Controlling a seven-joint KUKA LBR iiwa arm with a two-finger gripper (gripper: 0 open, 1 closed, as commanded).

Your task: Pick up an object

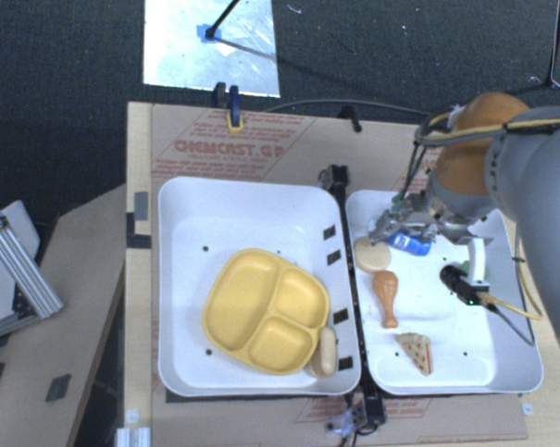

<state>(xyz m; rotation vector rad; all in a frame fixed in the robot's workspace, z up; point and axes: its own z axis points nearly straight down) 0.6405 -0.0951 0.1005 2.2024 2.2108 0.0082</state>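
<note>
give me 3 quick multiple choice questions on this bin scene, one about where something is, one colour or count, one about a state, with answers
1. Where does the yellow tray lie?
A. left bin
B. right bin
C. on the bench outside the bins

2. How many compartments does the tray have?
A. one
B. three
C. six

3. How does the drumstick lie?
A. held up in the end effector
B. flat on the bin floor
C. stacked on the tray

Answers:
1. A: the yellow tray sits in the left bin.
2. B: its ridges mark off three compartments.
3. B: the drumstick lies flat on the floor of the right bin, apart from the end effector.
</note>
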